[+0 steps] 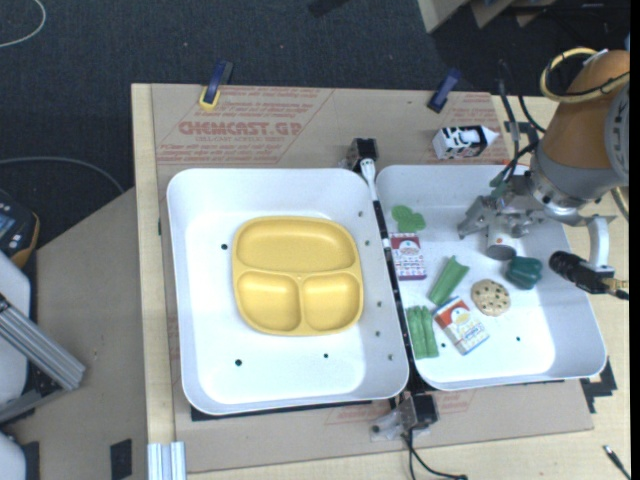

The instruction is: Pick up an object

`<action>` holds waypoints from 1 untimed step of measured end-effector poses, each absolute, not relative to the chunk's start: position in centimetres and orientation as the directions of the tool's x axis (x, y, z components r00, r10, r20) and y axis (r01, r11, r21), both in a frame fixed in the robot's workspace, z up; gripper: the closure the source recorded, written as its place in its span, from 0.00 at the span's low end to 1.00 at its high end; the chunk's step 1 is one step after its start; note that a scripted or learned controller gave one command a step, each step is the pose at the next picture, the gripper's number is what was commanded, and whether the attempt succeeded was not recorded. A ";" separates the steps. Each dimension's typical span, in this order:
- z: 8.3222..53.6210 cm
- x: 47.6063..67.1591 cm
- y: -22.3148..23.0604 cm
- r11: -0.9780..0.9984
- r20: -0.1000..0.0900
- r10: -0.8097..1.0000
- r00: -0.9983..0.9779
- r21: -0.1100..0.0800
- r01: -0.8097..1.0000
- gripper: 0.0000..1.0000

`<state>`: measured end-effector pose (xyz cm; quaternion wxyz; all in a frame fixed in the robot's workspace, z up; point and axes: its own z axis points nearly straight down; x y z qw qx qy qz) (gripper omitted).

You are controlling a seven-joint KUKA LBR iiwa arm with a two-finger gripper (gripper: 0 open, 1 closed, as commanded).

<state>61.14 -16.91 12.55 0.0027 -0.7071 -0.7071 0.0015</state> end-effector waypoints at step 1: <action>10.4 61.2 -17.1 -0.002 -0.003 1.000 0.002 0.003 1.000 0.00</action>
